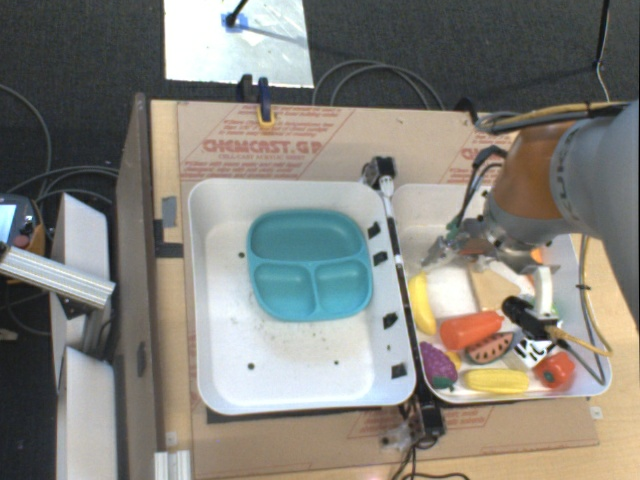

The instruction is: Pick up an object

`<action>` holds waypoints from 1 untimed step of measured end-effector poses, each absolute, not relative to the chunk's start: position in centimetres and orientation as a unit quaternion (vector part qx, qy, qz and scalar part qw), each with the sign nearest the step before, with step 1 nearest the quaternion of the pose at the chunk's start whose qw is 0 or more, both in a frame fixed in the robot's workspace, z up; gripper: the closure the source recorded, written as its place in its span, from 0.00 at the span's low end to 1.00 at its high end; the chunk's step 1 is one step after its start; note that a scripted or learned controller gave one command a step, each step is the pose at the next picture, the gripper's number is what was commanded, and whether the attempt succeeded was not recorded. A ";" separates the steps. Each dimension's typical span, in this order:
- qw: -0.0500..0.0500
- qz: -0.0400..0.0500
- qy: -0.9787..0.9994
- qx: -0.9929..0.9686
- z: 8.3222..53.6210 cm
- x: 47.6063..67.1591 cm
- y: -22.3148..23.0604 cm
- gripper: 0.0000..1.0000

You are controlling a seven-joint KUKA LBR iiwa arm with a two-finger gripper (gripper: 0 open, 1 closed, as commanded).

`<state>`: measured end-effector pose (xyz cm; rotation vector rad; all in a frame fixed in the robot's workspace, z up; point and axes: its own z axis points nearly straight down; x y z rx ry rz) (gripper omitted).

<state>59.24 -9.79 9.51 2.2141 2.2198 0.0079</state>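
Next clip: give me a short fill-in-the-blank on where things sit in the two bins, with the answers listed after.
1. The teal tray lies in the ____ bin.
2. The teal tray has ____ compartments.
3. The arm reaches over the ____ bin.
4. The purple grapes lie in the same bin as the ____ banana.

Answers: left; three; right; yellow

Divided tray [308,265] sat in the left bin [225,368]. Toy foods [470,329] crowded the right bin [590,383], arm [560,183] above its back part.
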 end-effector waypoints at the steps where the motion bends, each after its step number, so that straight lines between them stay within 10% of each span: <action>1: 0.006 0.004 0.708 0.706 9.0 61.6 -13.3 0.00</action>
